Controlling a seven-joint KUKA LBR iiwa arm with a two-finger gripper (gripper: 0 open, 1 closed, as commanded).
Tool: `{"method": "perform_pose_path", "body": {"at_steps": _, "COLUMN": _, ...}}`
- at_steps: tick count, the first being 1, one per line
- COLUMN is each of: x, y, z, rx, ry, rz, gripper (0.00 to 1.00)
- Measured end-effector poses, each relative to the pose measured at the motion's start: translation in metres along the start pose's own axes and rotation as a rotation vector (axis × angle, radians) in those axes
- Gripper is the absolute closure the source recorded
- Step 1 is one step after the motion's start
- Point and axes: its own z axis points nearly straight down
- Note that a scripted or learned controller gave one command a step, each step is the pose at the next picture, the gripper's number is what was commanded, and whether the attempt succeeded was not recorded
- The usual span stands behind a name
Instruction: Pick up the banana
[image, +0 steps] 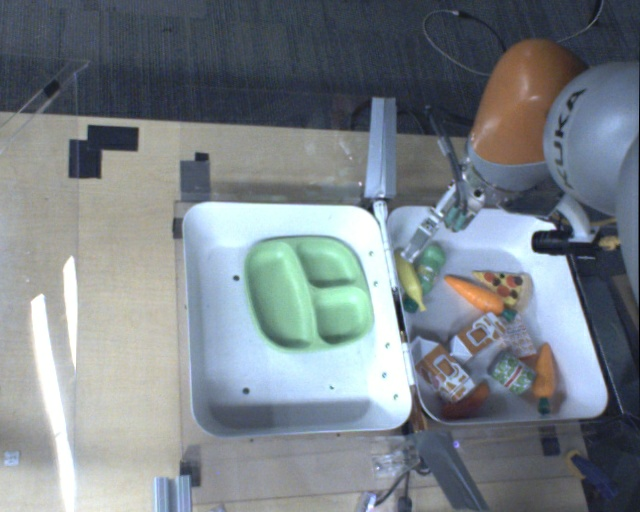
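Pale wooden tabletop (110, 330) carries two white bins; the left bin (215, 400) holds a green divided tray (308, 292); the banana (409, 283) lies against the right bin's (590, 385) left wall, beside a carrot (473, 293); the gripper (418, 237) hovers just above it, fingers apart, clasping nothing.

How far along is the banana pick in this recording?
Done: the hand has reached the right bin. In hand: it hangs just above the banana, which lies against the bin's left wall beside a green item. Left: grasping and lifting the banana.
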Motion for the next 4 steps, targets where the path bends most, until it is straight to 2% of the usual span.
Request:
{"method": "perform_pose_path", "body": {"at_steps": 1, "x": 0.025, "y": -0.093, "z": -0.008, "rx": 0.001, "ry": 0.001, "rz": -0.139, "gripper": 0.00}}
{"method": "perform_pose_path", "body": {"at_steps": 2, "x": -0.024, "y": -0.047, "z": 0.096, "rx": -0.002, "ry": -0.008, "rz": -0.386, "gripper": 0.00}}
{"method": "perform_pose_path", "body": {"at_steps": 3, "x": -0.039, "y": -0.040, "z": 0.097, "rx": 0.014, "ry": 0.009, "rz": -0.266, "gripper": 0.00}}
{"method": "perform_pose_path", "body": {"at_steps": 4, "x": -0.038, "y": -0.036, "z": 0.090, "rx": 0.017, "ry": 0.003, "rz": -0.223, "gripper": 0.00}}
